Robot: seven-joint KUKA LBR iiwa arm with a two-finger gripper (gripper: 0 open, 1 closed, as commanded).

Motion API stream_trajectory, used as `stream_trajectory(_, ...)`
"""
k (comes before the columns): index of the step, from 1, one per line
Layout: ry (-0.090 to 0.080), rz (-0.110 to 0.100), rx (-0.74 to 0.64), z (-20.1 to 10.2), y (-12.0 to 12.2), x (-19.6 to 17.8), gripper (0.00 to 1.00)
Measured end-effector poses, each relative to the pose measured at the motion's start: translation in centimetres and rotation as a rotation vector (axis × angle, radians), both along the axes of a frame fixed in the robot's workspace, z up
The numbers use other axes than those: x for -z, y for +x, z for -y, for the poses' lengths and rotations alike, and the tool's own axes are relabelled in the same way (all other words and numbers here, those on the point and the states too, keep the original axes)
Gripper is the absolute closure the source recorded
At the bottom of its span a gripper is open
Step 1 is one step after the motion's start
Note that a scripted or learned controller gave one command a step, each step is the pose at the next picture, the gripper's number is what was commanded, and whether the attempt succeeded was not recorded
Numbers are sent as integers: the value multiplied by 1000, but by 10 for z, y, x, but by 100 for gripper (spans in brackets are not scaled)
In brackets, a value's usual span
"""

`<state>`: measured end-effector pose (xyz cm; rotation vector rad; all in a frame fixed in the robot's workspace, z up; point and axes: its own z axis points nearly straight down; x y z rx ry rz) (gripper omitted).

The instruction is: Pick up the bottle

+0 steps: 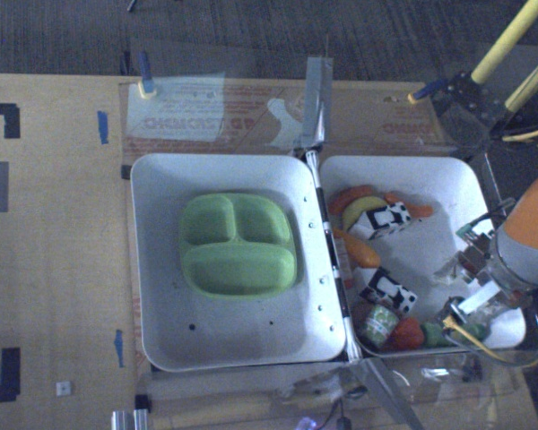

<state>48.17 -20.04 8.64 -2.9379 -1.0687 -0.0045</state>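
Bottle: probably the small greenish, labelled item (377, 324) at the front of the right bin (448, 170), close to the wall it shared with the left bin; its shape was too blurred to be sure.
Gripper: it (467, 287) hung over the same bin's right side, apart from the bottle.
Claw state: could not be told.
Step in hand: judged to be the reach; the gripper needed to go left and forward, then descend squarely over the bottle.
In the way: a red tomato (409, 334) lay just beside the bottle, a cow-print carton (387, 290) just behind it, and the wall crowded its left.
Further off: a second carton (387, 219), a banana (363, 206) and a carrot (362, 252).
Left bin: it (152, 240) held a green plate (238, 244).
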Motion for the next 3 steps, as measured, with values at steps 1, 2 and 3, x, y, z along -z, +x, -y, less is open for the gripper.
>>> stream_trajectory(1, -8, 1, -1, 2, 0, -10, 100)
stream_trajectory(2, -8, 2, 4, 17, -1, 0, 100)
stream_trajectory(3, -8, 1, -33, 18, -1, 0, 100)
